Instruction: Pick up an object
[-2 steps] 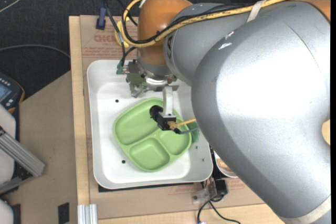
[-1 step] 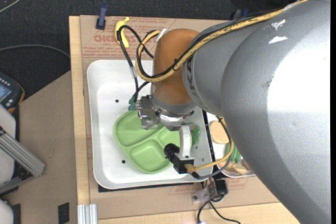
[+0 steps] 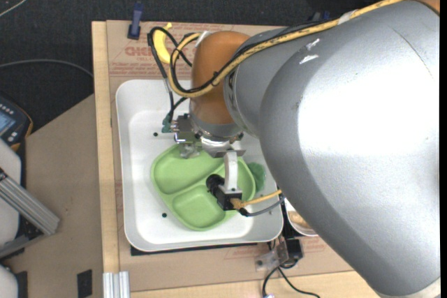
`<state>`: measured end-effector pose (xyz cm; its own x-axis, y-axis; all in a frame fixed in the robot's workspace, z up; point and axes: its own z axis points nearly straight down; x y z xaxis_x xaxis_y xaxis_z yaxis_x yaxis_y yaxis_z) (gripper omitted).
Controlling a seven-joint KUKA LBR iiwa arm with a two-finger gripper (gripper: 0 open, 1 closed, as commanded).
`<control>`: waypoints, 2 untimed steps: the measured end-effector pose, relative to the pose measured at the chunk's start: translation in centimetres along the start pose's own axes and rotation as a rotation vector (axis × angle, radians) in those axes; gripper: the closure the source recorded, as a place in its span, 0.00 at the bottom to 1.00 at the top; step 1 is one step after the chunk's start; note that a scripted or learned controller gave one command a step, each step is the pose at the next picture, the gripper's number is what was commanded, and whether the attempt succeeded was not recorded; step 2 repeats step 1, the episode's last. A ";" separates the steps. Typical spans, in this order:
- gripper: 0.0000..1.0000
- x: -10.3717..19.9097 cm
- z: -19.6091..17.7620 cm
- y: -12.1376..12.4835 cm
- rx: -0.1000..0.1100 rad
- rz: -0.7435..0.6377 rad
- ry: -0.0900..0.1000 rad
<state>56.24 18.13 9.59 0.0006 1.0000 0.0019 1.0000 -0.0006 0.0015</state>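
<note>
We cannot make out the second shallow white bin (image 3: 299, 223) beyond a sliver of rim, because the bulky grey arm (image 3: 349, 143) covers it and much of the wooden worktop (image 3: 112, 234) on the right. The arm's wrist also hides the far part of the green divided plastic tray (image 3: 183, 181), and we cannot tell how the jaws stand.
</note>
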 end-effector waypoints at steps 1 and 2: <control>1.00 2.5 -12.6 -4.3 -0.007 -0.005 0.004; 1.00 2.5 -12.6 -4.3 -0.007 -0.005 0.004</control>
